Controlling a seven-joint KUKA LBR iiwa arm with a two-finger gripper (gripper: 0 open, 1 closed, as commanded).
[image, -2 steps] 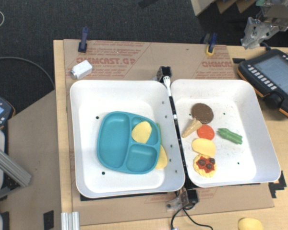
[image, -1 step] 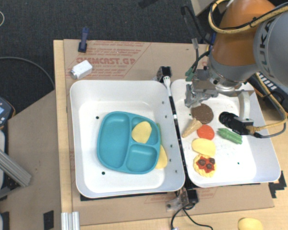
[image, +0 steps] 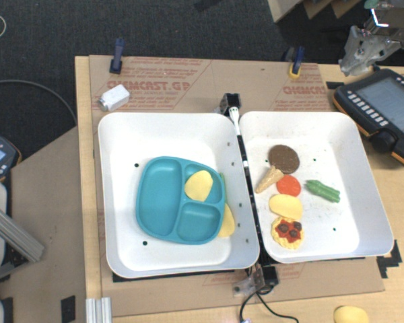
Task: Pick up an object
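The right bin (image: 343,140) holds several toy foods: a brown ice-cream cone (image: 281,163), a red tomato (image: 289,185), a green pod (image: 322,191), a yellow piece (image: 286,207) and a pizza slice (image: 288,233). In the left bin (image: 121,147) lies a blue divided plate (image: 165,197) with a yellow piece (image: 198,185) in one compartment. Another yellow piece (image: 227,222) is tucked against the plate's right edge. My gripper (image: 363,48) hangs high at the top right, beyond the far right corner of the right bin and well away from all the objects.
A black teach pendant (image: 380,106) lies just right of the right bin. On the cardboard behind the left bin sits a small white block (image: 114,97). Clamps (image: 116,48) (image: 296,62) grip the bench's far edge. A yellow object (image: 350,313) rests at the bottom right.
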